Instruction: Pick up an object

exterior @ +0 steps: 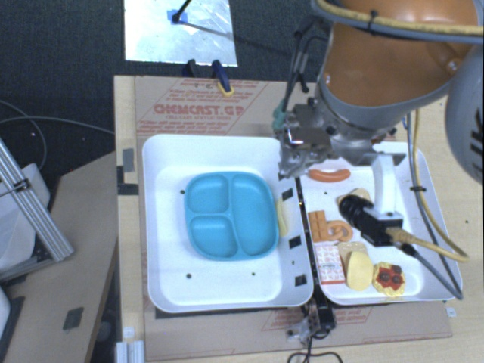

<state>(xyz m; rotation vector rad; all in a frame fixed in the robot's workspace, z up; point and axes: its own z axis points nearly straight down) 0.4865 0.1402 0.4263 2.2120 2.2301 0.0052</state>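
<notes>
My gripper [292, 159] hangs from the grey and orange arm over the far end of the divider between the two white bins. The right bin [432, 225] holds toy food: a red sausage [330, 175] just right of the gripper, a brown pretzel piece [329, 228], a small red and white box [327, 265], a yellow cheese wedge [358, 269] and a pizza slice [388, 278]. A blue sectioned plate [231, 215] lies in the left bin [170, 278], with a pale yellow piece [283, 218] at its right edge.
A white bracket [383, 187] and a black fitting [364, 218] with a yellow cable on the arm overhang the right bin and hide part of it. Cardboard [197, 108] lies behind the bins. A metal frame [30, 210] stands at the left.
</notes>
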